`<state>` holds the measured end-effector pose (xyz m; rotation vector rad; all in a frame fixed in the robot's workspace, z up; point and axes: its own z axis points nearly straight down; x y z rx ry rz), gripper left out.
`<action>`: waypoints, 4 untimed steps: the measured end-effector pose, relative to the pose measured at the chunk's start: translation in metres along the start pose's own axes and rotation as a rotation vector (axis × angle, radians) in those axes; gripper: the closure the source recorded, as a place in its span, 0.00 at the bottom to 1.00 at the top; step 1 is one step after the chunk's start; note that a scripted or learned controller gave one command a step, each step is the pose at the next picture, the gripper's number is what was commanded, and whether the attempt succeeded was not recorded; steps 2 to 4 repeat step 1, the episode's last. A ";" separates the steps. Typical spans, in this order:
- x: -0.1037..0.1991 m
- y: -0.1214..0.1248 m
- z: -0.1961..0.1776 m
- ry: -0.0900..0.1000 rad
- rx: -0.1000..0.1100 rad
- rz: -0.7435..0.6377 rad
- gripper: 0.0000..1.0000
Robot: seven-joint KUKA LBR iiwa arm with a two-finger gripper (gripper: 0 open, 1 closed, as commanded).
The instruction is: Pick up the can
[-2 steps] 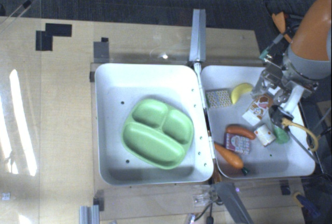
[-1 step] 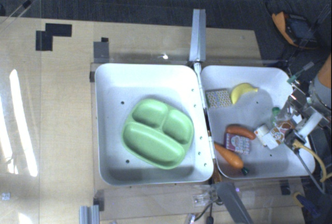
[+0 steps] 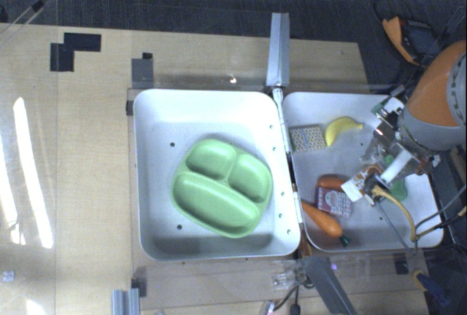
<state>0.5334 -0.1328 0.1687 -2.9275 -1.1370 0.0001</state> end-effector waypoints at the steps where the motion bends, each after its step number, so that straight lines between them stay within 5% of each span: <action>1: 0.043 0.028 -0.064 0.001 -0.002 0.227 1.00; 4: 0.043 0.028 -0.064 0.001 -0.002 0.227 1.00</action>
